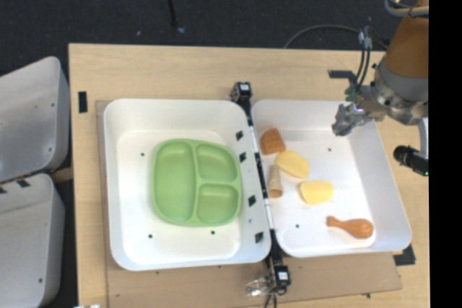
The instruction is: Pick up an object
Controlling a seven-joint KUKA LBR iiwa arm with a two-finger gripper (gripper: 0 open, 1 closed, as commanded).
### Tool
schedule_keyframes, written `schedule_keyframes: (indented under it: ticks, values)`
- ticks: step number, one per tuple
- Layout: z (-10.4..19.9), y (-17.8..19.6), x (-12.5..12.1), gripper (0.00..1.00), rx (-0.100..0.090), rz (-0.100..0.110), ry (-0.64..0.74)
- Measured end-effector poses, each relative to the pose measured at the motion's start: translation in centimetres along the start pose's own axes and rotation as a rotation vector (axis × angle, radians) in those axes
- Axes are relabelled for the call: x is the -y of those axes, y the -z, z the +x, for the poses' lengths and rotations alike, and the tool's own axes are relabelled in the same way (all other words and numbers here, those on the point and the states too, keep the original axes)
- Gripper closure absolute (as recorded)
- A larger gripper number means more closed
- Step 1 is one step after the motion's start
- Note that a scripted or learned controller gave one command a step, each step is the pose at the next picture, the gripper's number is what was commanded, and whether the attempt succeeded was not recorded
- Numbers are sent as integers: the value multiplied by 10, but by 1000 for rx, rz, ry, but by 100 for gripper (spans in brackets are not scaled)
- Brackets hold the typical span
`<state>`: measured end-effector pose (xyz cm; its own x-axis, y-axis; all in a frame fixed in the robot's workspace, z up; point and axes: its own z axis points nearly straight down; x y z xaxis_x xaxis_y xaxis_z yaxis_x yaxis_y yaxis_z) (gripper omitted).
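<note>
Right bin (375, 155): four pickable items.
- Brown roll-like piece (271, 141), near the left wall, toward the far edge.
- Small tan cylinder (275, 182), close along the left wall, just nearer than the roll.
- Yellow lump (293, 164), touching or almost touching the cylinder's right side.
- Second yellow lump (317, 192), mid-floor, just nearer than the first.
- Orange-brown drumstick shape (352, 227), near the near edge, apart from the rest.

Left bin (115, 155): green divided plate (196, 181), centred on the floor.

Gripper (345, 119): above the right bin's far right corner, nothing between the fingers; spread of the fingers too small to tell, so open or closed not judged.

Step in hand, by judgement: approach, no item yet taken. Next move, by judgement: travel toward the left wall or the near edge, descent over one chosen item. Drumstick shape least crowded; lumps and cylinder bunched, risk of nudging neighbours.
</note>
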<state>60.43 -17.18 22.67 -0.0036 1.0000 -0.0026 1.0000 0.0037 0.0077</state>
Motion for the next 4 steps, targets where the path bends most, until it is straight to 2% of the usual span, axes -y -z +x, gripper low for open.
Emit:
schedule_keyframes:
  ticks: [1,2,4]
  values:
    - [-1,14,-1,100,-2,5,2]
    - [56,11,4,100,-3,7,2]
    - [171,2,37,100,-3,9,2]
